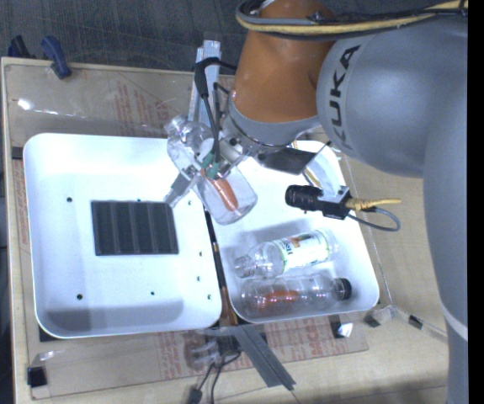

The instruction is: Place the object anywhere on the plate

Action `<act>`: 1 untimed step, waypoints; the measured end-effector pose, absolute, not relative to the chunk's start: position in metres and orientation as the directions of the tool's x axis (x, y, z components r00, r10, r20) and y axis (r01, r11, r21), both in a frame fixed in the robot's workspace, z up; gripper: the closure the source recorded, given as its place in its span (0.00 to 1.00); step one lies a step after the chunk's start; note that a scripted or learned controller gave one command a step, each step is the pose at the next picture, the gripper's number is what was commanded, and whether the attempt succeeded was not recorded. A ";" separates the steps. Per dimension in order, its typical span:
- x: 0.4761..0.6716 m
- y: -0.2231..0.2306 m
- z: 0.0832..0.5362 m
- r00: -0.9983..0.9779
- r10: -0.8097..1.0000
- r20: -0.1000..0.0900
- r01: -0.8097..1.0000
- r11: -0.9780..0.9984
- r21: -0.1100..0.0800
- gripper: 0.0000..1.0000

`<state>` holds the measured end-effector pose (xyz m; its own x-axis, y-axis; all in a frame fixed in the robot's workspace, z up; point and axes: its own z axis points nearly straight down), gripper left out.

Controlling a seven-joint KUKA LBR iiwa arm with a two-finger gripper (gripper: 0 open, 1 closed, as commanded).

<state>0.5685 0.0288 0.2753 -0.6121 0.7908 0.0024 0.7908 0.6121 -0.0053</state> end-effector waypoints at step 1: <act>0.541 0.022 0.326 -0.549 0.836 -0.001 0.836 0.549 -0.002 1.00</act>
